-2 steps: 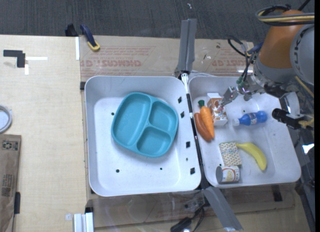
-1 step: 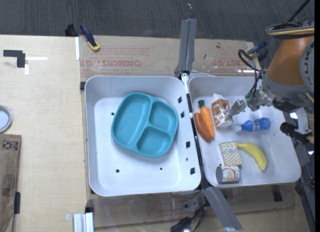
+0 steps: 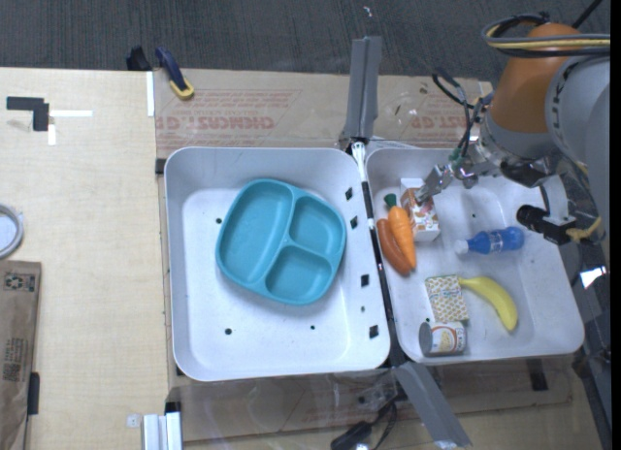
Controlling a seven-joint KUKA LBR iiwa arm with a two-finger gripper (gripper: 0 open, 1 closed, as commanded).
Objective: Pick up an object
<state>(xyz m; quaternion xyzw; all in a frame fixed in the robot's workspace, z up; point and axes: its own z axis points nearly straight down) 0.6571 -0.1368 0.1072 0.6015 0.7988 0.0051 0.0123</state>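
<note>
The camera view looks down at a slant on a wooden bench (image 3: 78, 196) bearing two shallow white bins. The left bin (image 3: 194, 341) holds a blue divided plate (image 3: 281, 241) with three compartments, lying flat near the bin's middle. The right bin (image 3: 553, 332) holds the small objects. A toy carrot (image 3: 398, 240) lies along the bin's left wall, its green top pointing toward the far side. Just beside it, on its right, stands a small red-and-white carton (image 3: 420, 213). Nearer the middle lies a small blue-capped bottle (image 3: 495, 241) on its side. Toward the near edge a yellow banana (image 3: 492, 301) lies next to a small patterned box (image 3: 445, 298), and a little can (image 3: 442, 338) rests at the near left corner, just below the box.

The grey arm with its orange band (image 3: 529, 89) reaches in from the right over the far part of the right bin. Its gripper (image 3: 434, 181) hangs low at the far left of that bin, right above the carton's top and close to the carrot's leafy end. Whether the tips are spread or pressed together cannot be told from this angle, and no object can be seen between them.

On the bench's left side sit a roll of tape (image 3: 8, 233) and a brown paper bag (image 3: 17, 341); a blue-and-yellow clamp (image 3: 173, 74) sits at the far edge.
</note>
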